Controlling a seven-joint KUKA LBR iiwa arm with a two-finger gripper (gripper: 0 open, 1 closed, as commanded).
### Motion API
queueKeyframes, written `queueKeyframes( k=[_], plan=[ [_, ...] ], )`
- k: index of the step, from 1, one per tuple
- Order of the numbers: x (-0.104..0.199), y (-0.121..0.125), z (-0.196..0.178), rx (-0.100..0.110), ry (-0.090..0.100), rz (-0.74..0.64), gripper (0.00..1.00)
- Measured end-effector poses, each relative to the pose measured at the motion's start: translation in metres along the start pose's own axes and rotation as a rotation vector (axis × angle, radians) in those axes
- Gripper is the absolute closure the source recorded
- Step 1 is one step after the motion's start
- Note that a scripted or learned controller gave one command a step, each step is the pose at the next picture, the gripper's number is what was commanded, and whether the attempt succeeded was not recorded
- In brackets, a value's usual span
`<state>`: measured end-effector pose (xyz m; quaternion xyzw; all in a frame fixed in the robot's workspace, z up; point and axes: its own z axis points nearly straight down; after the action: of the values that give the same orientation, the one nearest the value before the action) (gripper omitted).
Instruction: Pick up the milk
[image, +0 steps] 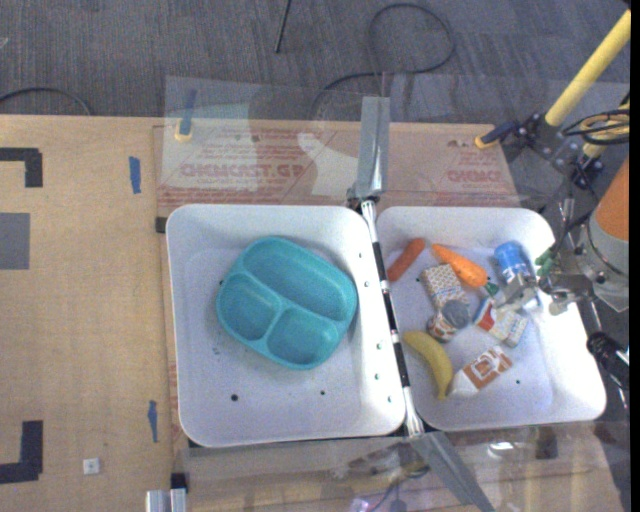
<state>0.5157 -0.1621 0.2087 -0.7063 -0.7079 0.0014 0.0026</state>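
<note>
Reaching in from the right of the view, the grey arm with the orange band (612, 210) brings its two-finger pincer (521, 297) low over the right-hand shallow white plastic bin (570, 395). Whether the pincer is apart or together cannot be told here; its tip is a blur of dark and silver metal against the clutter.

Directly under and just below the pincer in the view lies a small white box with a red patch (508, 325); it is unclear whether the two touch. The milk, a small white carton with an orange-brown label (486, 368), lies on its side farther toward the view's lower edge and slightly left of the pincer, apart from it and resting on the bin floor. Just left of the milk lies a curved yellow banana (432, 360).

Close above the pincer sits a blue cylindrical can (512, 262). To its left come an orange carrot (460, 265), a patterned brown-and-white box (441, 284) and a small round grey-topped tin (449, 320), with a reddish-orange sausage-shaped piece (405, 259) beyond them. Well to the left of the pincer, the other white bin (200, 400) holds a teal divided plastic plate (287, 300).
</note>
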Motion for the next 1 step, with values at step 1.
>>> queueKeyframes(
  k=[1],
  plan=[
    [0.0143, -0.0324, 0.1220, -0.014, -0.002, -0.154, 0.00]
  ],
)
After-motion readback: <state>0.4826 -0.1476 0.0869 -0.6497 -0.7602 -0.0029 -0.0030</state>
